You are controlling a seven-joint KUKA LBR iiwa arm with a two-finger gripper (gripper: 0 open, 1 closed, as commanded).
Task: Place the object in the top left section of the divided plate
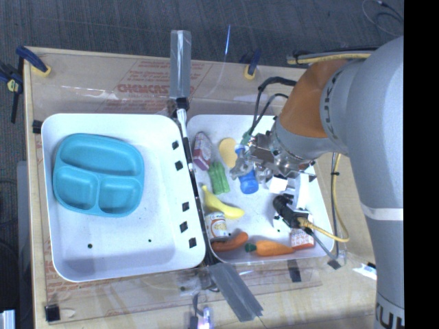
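- Two white bins side by side: left bin (82,252) takes the left half of the frame, right bin (226,125) sits centre-right, a black-clipped divider between them.
- Blue divided plate (98,174) lies in upper left of left bin, one long section along its top, two smaller ones below.
- Right bin clutter: yellow banana (223,205) at centre, green piece (219,178) above it, yellow lemon-like item (227,147) near top, carrot (276,249) along bottom edge, small jar (218,224) at lower left.
- Gripper (248,164) low over upper middle of right bin, arm entering from right of frame.
- Blue object (249,183) directly beneath gripper; pinched or merely under it, cannot tell. Finger spread unreadable.
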